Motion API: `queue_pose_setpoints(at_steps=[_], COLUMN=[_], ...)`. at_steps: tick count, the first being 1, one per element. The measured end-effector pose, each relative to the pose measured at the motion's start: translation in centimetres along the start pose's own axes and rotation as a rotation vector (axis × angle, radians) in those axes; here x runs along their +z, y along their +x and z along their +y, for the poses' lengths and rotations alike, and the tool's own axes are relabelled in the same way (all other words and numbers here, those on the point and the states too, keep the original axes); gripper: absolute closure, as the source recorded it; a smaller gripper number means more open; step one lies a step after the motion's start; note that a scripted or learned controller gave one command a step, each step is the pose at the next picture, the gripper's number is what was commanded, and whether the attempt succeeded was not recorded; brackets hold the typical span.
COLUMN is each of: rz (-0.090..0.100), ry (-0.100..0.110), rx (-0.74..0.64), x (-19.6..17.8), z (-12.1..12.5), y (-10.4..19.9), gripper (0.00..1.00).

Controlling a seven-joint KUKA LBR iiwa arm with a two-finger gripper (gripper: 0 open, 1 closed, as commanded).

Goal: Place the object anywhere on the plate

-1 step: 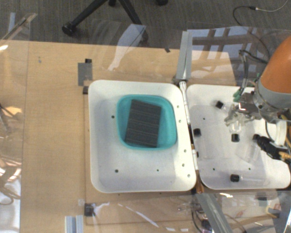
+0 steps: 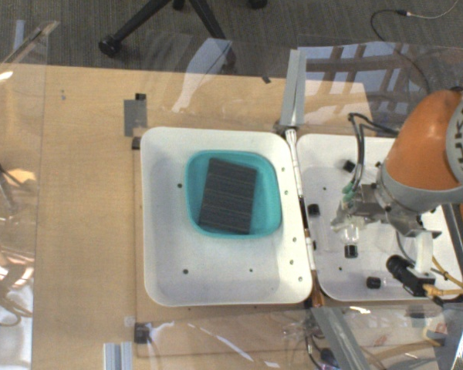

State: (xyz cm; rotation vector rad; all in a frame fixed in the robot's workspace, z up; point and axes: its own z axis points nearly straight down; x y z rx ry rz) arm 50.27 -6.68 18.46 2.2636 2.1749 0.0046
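The plate (image 2: 233, 196) is teal, and the flat object (image 2: 228, 196) on it is dark grey with fine ridged stripes across it. Both bins (image 2: 216, 280) are white, dotted with small black spots. The table (image 2: 77, 206) is pale tan wood. The arm (image 2: 436, 141) is orange and grey.

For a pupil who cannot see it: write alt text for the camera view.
A dark ribbed block lies on a teal plate in the left white bin. The arm's gripper is over the right bin.
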Motion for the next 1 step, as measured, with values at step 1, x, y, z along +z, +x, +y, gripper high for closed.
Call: queue_pose_setpoints(at_steps=[1], rz=[0.000], ry=[0.000], rx=[0.001], x=[-0.02], z=[0.01], y=[-0.04], gripper=[0.00])
